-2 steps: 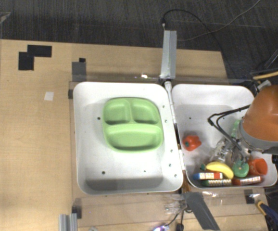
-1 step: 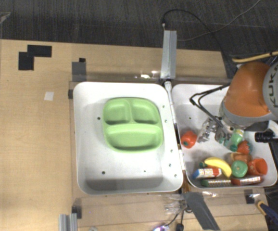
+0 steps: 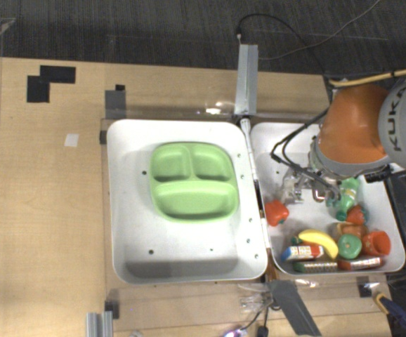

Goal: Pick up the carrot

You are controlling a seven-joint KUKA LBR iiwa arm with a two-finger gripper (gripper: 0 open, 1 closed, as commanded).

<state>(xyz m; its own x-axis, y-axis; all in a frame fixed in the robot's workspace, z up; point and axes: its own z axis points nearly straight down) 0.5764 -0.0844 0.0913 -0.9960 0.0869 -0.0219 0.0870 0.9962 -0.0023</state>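
The carrot appears as a small orange piece with a green leafy top, lying in the right bin near its right side. My gripper hangs over the middle of that bin, just left of the carrot's green top and under the orange wrist band. Nothing can be seen held in it. The arm hides part of the bin's far right.
The right bin also holds a red-orange toy at its left wall, a banana, a small bottle, a green round piece, a red cup and a brown stick. A green divided plate lies in the left bin.
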